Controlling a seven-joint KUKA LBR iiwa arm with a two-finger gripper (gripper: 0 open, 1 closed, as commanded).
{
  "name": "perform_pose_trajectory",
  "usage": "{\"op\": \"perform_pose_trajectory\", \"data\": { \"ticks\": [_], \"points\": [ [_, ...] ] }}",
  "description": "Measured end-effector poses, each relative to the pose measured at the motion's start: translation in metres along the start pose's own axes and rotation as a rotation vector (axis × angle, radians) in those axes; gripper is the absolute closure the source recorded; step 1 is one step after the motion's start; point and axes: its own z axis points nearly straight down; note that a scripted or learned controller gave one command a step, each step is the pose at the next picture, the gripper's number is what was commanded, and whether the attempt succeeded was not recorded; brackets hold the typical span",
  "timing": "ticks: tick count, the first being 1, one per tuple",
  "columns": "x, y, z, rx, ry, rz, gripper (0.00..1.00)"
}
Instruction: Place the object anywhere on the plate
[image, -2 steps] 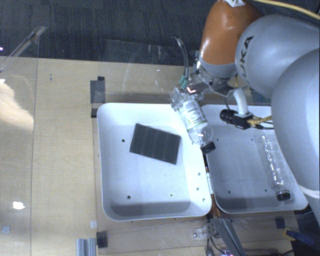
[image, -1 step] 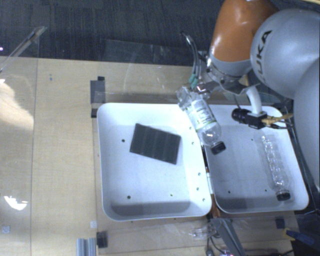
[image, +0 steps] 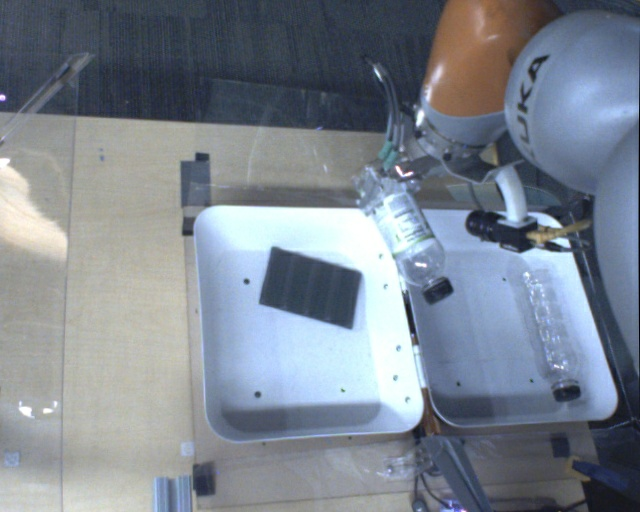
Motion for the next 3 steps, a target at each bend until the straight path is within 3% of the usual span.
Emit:
{"op": "perform_pose_trajectory", "data": {
  "ticks": [1,2,3],
  "points": [
    [-0.04,-0.032,-0.018,0.007,0.002,-0.108,1.0],
    [-0.089,-0.023,-0.002,0.007,0.002,-0.228,1.0],
    [-0.089,-0.021,-0.014,0.0,-0.002,-0.231,1.0]
  ]
}}
